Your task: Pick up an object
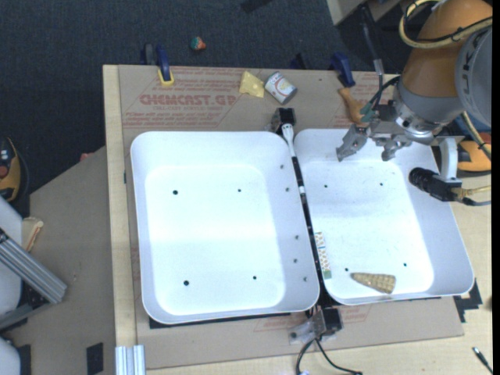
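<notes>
pincer: (367, 148) fingers spread open, nothing between them, hanging over the far edge of the right bin (437, 233)
arm: (437, 61) grey with orange band, reaches in from the right, wrist over the bin's far right corner
target: tan wedge-shaped object (373, 281), textured, lying flat near the front rim of the right bin, well apart from the pincer
other in bin: thin patterned strip (322, 256) against the bin's left wall, near the wedge but not touching it
left bin: (156, 155) sits beside the right one, their walls meeting along a black seam
counter clutter: yellow scrap (251, 85) and small grey-white box (280, 87) on the counter (195, 100) behind the bins, out of play
progress: judged not started, grasp still to come; pincer has the whole bin length to cross
risk 1: wedge is low and flat, fingers may close above it or skid over and come up with nothing
risk 2: wedge close to the front rim, a descent slightly off could hit the wall or shove it into the corner
risk 3: tapered shape, pinch at the thin end likely slips; wide end safer
risk 4: aiming drift toward the strip, too thin to grip, wasted try
</notes>
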Motion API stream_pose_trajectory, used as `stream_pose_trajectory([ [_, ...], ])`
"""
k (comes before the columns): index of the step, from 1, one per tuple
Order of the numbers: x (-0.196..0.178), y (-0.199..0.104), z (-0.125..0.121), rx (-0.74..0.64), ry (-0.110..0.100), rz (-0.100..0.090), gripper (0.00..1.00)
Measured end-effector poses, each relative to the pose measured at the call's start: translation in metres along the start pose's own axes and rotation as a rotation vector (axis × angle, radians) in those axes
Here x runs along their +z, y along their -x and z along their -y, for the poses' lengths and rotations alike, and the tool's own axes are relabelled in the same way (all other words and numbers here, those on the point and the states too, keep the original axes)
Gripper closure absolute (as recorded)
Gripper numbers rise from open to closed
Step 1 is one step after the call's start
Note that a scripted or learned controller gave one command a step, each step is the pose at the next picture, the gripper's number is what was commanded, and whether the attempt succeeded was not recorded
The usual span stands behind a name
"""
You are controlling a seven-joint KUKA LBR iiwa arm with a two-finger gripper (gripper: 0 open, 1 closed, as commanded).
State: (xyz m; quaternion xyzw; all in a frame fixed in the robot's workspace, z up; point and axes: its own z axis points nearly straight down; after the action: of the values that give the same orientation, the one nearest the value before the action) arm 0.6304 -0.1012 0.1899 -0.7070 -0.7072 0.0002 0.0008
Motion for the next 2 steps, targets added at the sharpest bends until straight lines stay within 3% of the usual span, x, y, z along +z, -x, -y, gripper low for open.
stream_pose_trajectory([
  [1,-0.011,0.0,-0.001,-0.001,0.003,0.0,1.0],
  [2,-0.123,-0.067,-0.033,-0.008,0.018,0.0,1.0],
])
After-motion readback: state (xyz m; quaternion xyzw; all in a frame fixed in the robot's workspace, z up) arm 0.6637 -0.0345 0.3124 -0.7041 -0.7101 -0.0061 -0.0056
